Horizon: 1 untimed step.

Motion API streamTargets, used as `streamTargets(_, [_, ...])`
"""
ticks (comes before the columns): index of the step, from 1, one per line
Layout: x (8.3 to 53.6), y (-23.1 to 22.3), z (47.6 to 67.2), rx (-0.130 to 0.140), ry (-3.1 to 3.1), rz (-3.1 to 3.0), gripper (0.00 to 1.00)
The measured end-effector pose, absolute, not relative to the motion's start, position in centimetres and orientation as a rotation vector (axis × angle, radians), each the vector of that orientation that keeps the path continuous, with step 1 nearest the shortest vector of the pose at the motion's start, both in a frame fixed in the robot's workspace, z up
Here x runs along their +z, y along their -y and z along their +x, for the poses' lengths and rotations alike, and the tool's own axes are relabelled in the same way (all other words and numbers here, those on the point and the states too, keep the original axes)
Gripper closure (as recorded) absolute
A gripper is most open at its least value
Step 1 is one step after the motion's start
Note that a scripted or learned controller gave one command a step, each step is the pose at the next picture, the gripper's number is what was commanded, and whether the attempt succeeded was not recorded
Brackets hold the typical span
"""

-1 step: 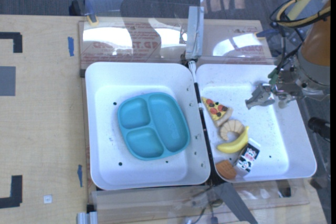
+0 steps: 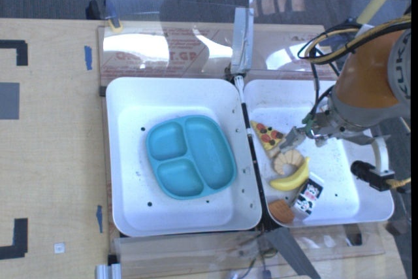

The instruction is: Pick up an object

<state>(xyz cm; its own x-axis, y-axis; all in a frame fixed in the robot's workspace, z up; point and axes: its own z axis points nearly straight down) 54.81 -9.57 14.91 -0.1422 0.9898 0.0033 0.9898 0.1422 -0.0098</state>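
Gripper hangs low over the right bin, near its left wall and just above the food. Its thin grey fingers point down and left, close together, with nothing between them. Their tips are just beside the pizza and the cookie.

The pizza is a small toy slice, yellow with red dots, by the bin's left wall. The cookie is round and tan, right below it. A yellow banana curves under the cookie and touches it. A little black and white box lies tilted by the banana's lower end. A round brown piece sits at the bin's near left corner.

The left bin holds a blue plate with three parts. The plate sits in the middle, turned a bit.
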Motion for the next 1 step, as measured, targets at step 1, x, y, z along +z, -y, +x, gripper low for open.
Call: streamTargets(1, [8.77,9.81,53.63,-0.007,2.48,-1.937,0.0])
